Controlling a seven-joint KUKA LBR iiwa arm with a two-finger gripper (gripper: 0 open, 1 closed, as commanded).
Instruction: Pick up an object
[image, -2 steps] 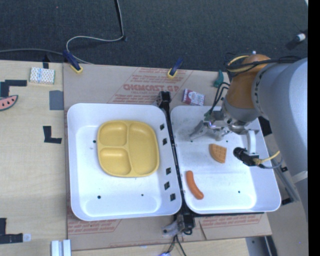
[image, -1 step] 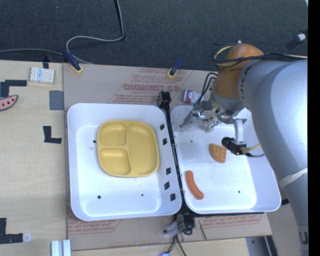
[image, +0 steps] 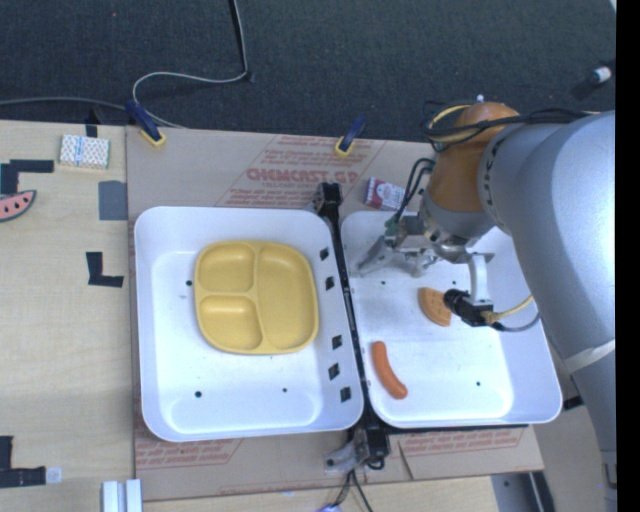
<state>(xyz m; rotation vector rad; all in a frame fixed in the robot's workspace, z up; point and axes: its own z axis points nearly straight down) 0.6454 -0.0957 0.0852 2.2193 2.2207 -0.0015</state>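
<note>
You are looking down on a light wood surface (image: 60, 330) with a sheet of brown cardboard (image: 260, 170) lying on it. Red letters on the cardboard read something like "CHEMCAST GP", and smaller red print runs along its front edge, too small to read. Behind the surface the floor is dark carpet (image: 350, 50), with a thin cable (image: 190, 75) lying across it. Bits of black tape (image: 100, 270) are stuck to the wood, and a small checked pad (image: 84, 151) sits near the far left corner.

The left bin (image: 160, 400) holds a yellow plate (image: 256, 297) with three sections. The right bin (image: 520, 400) holds an orange sausage-shaped toy (image: 389, 370) near the front and a tan bread-like piece (image: 434, 306) in the middle.

The pincer (image: 392, 255) hangs over the far left part of the right bin. You can see nothing pinched in it, and I cannot tell if it is spread or pressed together. A small red and white packet (image: 382, 192) lies on the cardboard behind that bin.
</note>
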